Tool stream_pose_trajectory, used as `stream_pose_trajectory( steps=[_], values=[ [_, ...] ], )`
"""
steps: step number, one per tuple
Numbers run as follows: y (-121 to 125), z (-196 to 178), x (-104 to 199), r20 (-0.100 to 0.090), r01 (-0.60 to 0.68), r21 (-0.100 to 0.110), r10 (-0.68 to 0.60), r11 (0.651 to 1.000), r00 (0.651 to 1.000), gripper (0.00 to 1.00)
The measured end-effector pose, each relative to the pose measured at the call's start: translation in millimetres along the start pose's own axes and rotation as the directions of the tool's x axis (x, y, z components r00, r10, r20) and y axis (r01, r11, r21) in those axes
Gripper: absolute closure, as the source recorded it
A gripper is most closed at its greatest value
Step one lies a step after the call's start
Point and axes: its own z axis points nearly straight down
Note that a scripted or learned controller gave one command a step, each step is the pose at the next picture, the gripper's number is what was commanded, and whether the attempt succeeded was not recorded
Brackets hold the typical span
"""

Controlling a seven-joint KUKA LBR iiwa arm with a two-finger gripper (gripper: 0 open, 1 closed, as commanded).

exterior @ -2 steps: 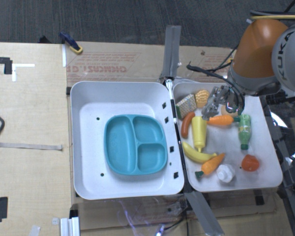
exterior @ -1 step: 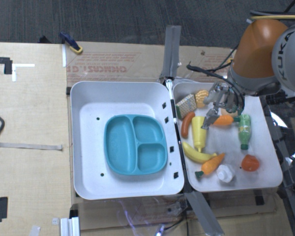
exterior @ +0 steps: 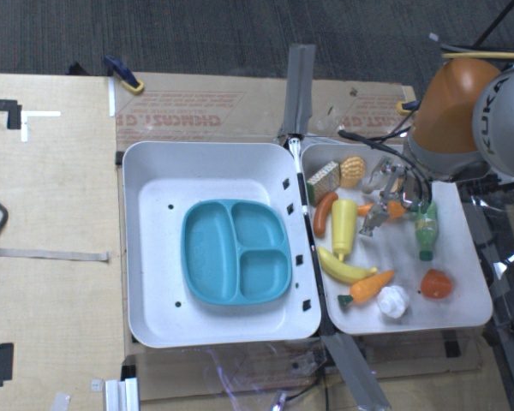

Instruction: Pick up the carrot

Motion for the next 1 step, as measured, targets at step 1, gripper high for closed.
stream_pose_trajectory(
  steps=[1],
  values=[
    [1.4, -11.3, -1.7, 0.006, 0.003, 0.0, -0.003, 1.0, 1.0, 1.0]
  ],
)
